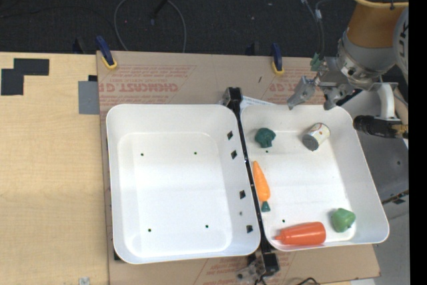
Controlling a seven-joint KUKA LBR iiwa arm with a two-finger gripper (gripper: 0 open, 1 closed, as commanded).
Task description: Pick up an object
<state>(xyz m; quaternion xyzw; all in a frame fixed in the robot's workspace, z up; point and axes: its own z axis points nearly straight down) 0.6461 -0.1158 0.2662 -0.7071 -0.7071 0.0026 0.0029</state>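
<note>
The right bin [363, 163] holds several small items. A dark green lump [265, 137] lies near its far left, and a grey and white cylinder [315, 136] rests on its side near the far middle. An orange carrot [261, 182] leans along the left wall, with a small teal bit [265, 207] just below it. At the near edge lie a red-orange capsule [301, 233] and a light green piece [343, 219]. My gripper [314, 95] hangs above the bin's far rim, open, with nothing between its fingers; it is up and slightly behind the cylinder.
The left bin [120, 143] sits beside the right one, with a black divider strip [243, 170] between them. Both rest on a cardboard sheet [180, 77] held by two clamps [105, 53]. The arm's orange band [380, 3] rises at top right.
</note>
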